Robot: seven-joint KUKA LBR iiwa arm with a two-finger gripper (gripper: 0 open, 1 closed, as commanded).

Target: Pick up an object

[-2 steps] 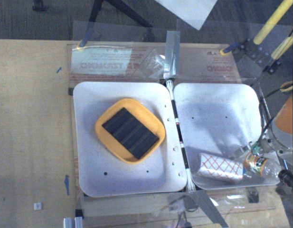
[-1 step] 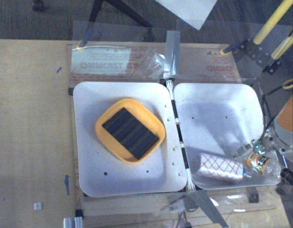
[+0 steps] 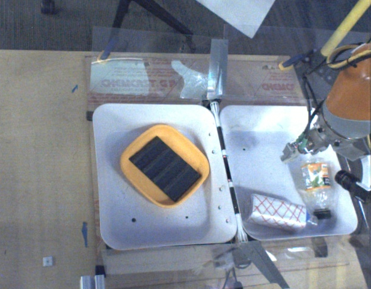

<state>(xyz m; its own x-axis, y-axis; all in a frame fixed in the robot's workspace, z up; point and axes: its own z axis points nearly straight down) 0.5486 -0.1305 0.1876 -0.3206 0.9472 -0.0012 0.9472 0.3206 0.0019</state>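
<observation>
Landmark: the central divider [image 3: 224,161] where the two bins meet.

Left of it, shallow white left bin [image 3: 107,221]. A rounded yellow tray with a black ribbed slab on top [image 3: 165,172] lies in it, near its middle, turned at an angle, just short of the divider.

Right of it, shallow white right bin [image 3: 257,128]. A white red-latticed packet [image 3: 278,212] lies in its near part, close to the divider. A clear plastic bottle with an orange label [image 3: 316,185] lies farther from the divider, just behind and beside the packet. The two-finger gripper [image 3: 296,148] sits above the bottle's far end.
</observation>
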